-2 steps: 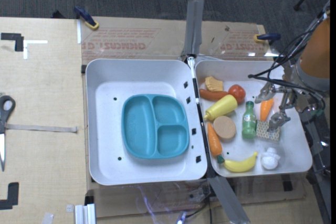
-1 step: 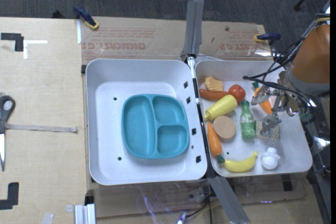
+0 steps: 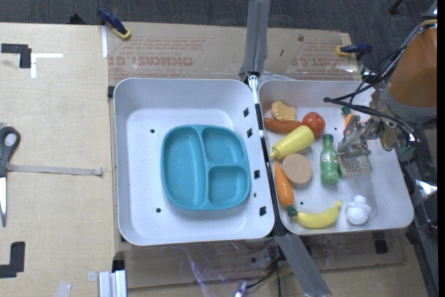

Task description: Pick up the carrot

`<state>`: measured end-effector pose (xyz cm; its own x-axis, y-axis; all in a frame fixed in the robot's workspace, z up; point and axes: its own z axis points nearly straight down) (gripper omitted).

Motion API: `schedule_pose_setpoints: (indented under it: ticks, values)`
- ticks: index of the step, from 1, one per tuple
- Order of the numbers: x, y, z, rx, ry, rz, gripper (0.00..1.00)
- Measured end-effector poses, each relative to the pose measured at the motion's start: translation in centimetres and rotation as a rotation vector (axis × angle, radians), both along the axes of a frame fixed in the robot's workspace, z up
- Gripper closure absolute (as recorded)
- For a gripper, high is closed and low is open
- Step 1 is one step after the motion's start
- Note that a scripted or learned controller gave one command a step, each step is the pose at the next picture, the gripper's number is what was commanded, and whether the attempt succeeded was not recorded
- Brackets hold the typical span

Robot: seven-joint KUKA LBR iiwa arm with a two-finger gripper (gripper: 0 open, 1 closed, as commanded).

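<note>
Orange carrot [image 3: 283, 184] lies apart from the jaws [image 3: 350, 142]; their opening unclear.

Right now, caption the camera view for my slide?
Hand hovers over right bin, apart from the carrot by its left wall.

Robot lab: clamped cardboard [image 3: 208, 52], white bins [image 3: 125, 170], toy food

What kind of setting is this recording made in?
Most likely a robotics lab bench, not a kitchen: two white bins clamped to cardboard, toy food like the carrot and banana, and a gripper reaching in.
</note>
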<state>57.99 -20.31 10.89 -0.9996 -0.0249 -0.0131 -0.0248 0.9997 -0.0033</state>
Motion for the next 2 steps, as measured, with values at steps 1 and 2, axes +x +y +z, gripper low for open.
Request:
schedule_pose_setpoints:
  ticks: [1, 2]
  values:
    - [0.0, 0.0, 0.0, 0.000, 0.000, 0.000, 0.00]
    - [0.2, 0.0, 1.1, -0.001, -0.006, 0.002, 1.00]
